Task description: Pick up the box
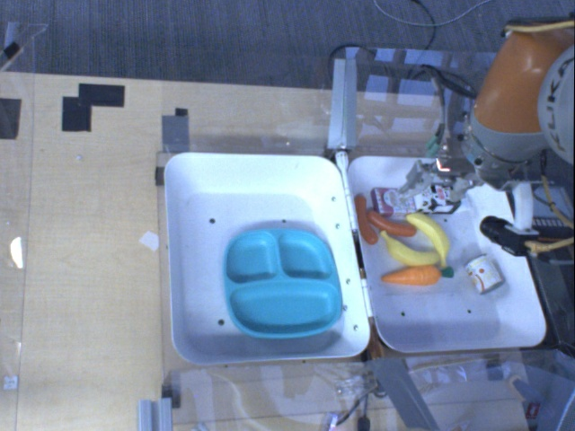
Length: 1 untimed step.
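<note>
The arm (526, 79) reaches over the right bin (503, 326) with its end effector (433, 180) low near the bin's far edge, just beside the box (388, 201). Whether it is spread or closed, I cannot tell from here. The box lies near the bin's far left corner, touching two sausages (377, 224). A banana (422, 241) and a carrot (413, 276) lie mid-bin, a small cup (484, 274) to their right. The left bin (198, 196) holds a blue tray (283, 281).
</note>
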Each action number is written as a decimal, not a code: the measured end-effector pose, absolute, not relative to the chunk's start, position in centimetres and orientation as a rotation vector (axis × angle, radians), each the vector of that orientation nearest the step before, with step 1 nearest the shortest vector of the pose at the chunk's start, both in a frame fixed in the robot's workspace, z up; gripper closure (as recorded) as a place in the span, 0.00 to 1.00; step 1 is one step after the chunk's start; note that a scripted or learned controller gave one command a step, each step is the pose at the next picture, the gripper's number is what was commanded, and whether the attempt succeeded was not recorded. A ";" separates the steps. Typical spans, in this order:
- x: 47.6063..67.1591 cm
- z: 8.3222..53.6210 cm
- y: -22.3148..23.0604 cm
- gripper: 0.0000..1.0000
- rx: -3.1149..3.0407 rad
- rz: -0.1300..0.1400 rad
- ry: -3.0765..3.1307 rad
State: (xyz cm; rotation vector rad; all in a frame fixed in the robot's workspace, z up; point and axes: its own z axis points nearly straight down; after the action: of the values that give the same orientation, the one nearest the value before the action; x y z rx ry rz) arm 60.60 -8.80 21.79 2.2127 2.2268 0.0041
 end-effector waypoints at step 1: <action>60.8 23.0 -8.7 1.00 2.206 0.011 2.228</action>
State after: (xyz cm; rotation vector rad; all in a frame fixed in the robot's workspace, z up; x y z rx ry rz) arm 60.77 -8.69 22.95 2.2057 2.2280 0.0105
